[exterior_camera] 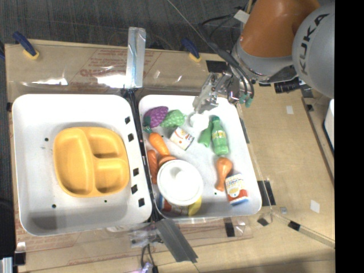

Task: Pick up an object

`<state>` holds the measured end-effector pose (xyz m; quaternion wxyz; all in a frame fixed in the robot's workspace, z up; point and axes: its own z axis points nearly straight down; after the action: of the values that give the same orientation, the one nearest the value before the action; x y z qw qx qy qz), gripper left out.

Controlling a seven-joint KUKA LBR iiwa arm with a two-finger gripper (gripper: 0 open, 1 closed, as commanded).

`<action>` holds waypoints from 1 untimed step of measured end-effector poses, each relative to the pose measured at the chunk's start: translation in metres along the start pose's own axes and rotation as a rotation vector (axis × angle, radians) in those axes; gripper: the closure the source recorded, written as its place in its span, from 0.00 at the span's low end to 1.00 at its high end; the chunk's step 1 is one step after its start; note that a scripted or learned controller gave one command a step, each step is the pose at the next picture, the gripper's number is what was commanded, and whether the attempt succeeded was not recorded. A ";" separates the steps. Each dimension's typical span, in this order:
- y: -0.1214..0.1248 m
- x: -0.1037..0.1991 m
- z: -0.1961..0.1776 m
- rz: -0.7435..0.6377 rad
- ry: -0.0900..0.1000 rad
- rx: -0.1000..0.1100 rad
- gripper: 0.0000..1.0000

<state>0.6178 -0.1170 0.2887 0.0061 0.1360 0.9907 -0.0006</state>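
Observation:
My gripper [206, 101] hangs over the back edge of the right bin [245, 152], open, with nothing between its fingers. Just below and left of it lie a green bumpy toy [175, 119] and purple grapes [154, 116]. A green bottle [218, 135] lies just below and right of the gripper. A white and orange packet [182, 138] sits between them. Further forward are a carrot [159, 144], a white round cup [180, 181], a brown drumstick [223, 172] and a small red-capped container [235, 187].
The left bin [28, 124] holds a yellow divided plate [91, 159]. A black divider [136, 152] runs between the bins. Cables and the arm's orange band [273, 16] hang over the back right. Bare bench [296, 169] lies right of the right bin.

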 end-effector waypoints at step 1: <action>0.001 0.000 -0.007 -0.005 0.004 0.001 1.00</action>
<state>0.6179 -0.1162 0.2959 0.0038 0.1334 0.9911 -0.0009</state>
